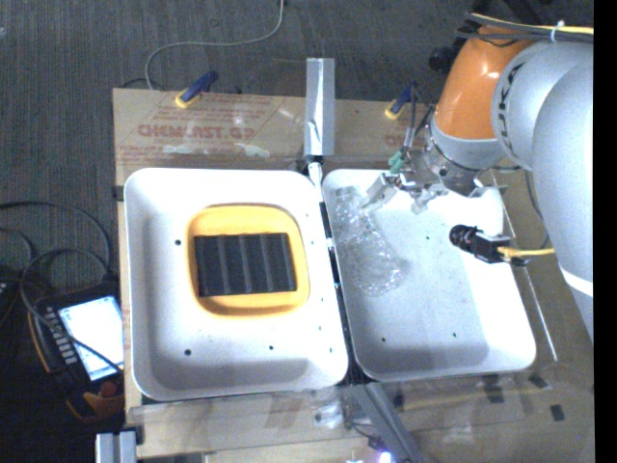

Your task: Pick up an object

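Pincer [397,189] work comes first: it hangs over the far edge of the right bin [453,345], near that bin's far left corner, its thin fingers spread apart with nothing between them, so it is released and holds nothing. To do this step well, my judgement is that it should come down squarely over the widest part of its target and close across the narrow width, not along the length, since a thin see-through body is likely to crumple or slide away under a skewed pinch. That target, a clear plastic bottle [364,244], lies on its side along the left wall of the right bin, running from near the far left corner toward the bin's middle; its far end sits just beside and below the pincer, while its bulk lies nearer the camera. Farther out, in the left bin [154,345], a yellow tray with a dark ribbed insert [246,263] rests near the centre, well apart from the arm.
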### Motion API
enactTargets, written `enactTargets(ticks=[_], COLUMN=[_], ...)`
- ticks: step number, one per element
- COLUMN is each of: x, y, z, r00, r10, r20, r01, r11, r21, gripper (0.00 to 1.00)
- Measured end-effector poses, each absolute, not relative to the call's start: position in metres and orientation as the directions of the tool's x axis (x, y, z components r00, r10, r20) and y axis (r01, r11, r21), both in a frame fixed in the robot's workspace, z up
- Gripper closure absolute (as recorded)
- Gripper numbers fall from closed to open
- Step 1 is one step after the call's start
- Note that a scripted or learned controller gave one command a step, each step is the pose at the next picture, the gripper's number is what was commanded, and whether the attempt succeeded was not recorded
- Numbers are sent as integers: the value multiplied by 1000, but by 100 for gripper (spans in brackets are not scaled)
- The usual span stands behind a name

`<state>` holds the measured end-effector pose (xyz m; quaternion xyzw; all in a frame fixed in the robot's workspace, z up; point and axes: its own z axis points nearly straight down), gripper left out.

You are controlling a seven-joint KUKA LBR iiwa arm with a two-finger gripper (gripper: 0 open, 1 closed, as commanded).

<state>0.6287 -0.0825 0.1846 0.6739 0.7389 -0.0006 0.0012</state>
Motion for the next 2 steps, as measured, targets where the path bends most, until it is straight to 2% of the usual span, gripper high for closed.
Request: enactTargets(ticks=[1, 2], x=[589, 601], y=[-98, -97], z=[129, 92], r00=[-78, -184], r10=[997, 983], r20=[-2, -5], r01=[997, 983], r11=[78, 184], r21=[-4, 10], gripper=[0, 0])
